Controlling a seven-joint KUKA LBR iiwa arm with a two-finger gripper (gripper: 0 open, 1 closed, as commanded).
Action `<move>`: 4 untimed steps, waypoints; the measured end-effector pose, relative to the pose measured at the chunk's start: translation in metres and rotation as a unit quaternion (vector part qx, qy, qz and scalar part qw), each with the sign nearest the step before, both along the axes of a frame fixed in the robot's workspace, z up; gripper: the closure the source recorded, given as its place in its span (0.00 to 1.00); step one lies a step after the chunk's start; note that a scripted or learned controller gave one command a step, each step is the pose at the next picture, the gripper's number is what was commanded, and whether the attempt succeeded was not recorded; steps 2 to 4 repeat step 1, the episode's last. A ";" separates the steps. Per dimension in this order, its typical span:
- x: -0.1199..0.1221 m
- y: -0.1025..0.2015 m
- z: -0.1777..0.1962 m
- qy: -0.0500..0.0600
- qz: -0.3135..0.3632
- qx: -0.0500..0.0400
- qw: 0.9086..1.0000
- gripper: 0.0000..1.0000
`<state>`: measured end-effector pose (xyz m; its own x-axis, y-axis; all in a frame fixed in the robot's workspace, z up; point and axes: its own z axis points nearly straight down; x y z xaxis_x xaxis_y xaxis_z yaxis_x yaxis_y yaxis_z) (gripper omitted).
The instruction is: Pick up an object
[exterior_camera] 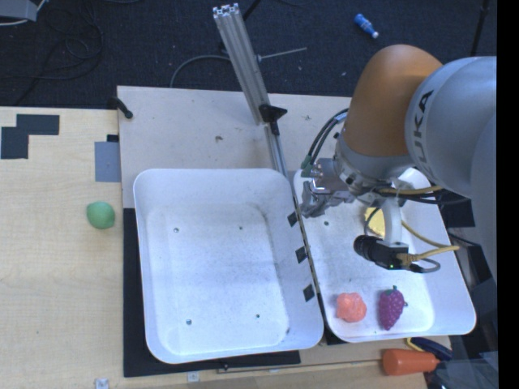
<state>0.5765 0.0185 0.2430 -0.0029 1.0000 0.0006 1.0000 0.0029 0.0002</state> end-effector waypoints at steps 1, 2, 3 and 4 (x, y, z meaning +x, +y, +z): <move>0.015 0.053 -0.009 0.001 0.000 0.000 1.000 1.00; 0.015 0.053 -0.009 0.001 0.000 0.000 1.000 1.00; 0.015 0.053 -0.009 0.001 0.000 0.000 1.000 1.00; 0.015 0.053 -0.009 0.001 0.000 0.000 1.000 1.00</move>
